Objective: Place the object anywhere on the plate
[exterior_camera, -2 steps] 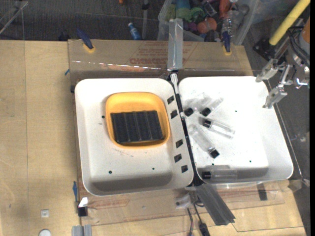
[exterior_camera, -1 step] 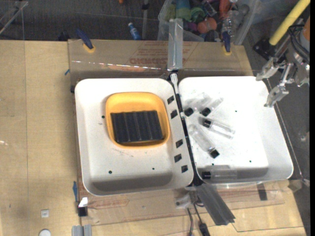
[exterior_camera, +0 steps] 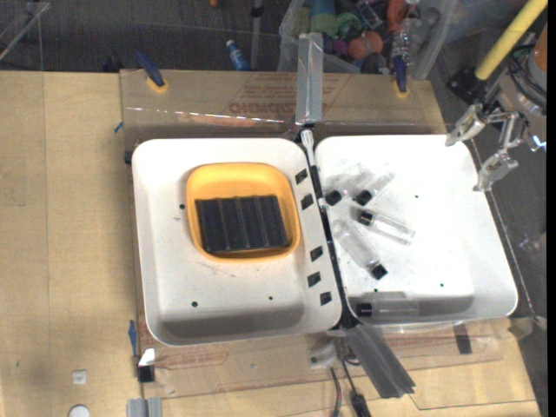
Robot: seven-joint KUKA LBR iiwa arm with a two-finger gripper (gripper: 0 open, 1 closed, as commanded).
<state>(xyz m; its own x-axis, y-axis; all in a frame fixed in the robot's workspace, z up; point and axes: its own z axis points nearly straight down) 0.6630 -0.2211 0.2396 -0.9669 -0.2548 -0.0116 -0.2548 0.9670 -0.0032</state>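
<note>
An orange-yellow plate lies in the left bin. A black ribbed rectangular object rests flat on the plate, covering most of its middle. My gripper hangs over the upper right edge of the right bin, far from the plate. Its two metal fingers are spread apart and point left, with nothing between them.
Several clear vials with black caps lie scattered in the left half of the right bin. A ridge with black clips divides the two bins. A tub of colourful toys stands behind the bench.
</note>
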